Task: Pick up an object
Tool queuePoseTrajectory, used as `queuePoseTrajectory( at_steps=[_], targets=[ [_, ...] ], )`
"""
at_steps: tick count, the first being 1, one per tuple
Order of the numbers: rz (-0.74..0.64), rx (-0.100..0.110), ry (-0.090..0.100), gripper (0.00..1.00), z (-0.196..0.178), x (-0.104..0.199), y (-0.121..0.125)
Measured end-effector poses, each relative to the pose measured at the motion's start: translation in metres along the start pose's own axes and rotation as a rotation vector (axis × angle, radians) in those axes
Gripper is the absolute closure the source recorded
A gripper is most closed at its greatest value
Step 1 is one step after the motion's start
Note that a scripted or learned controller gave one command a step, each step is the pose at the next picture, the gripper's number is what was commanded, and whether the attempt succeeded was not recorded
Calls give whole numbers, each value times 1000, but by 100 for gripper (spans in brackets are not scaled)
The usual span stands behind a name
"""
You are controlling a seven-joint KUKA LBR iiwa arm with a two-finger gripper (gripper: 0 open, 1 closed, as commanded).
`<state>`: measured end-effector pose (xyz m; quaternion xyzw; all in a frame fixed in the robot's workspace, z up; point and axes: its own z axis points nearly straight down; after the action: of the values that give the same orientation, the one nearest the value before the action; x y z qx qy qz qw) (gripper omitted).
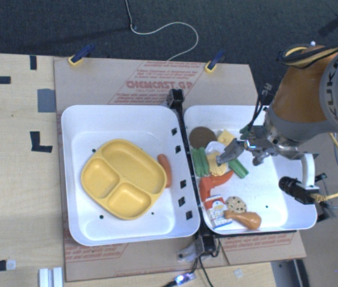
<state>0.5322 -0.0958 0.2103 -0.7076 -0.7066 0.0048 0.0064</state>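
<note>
Crowding gripper (pixel 227 155), green pieces (pixel 200 160), brown disc (pixel 202 137), drumstick (pixel 245 219) near

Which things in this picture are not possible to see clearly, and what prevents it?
- End effector, camera view: small and dark over the toy food pile; whether it holds anything cannot be told.
- Toys under it: partly covered by the arm.
- Small carton at the right bin's front: print too small to read.
- Sausage in the left bin: partly hidden by the yellow tray's rim.
</note>
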Motion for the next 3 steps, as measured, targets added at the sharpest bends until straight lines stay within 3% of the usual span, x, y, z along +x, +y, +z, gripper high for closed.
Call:
queuePoseTrajectory(
  at_steps=[1, 3],
  targets=[
    [-3, -14, -2, 0, -7, 0, 3],
    [-3, -14, -1, 0, 112, 4, 5]
  ],
)
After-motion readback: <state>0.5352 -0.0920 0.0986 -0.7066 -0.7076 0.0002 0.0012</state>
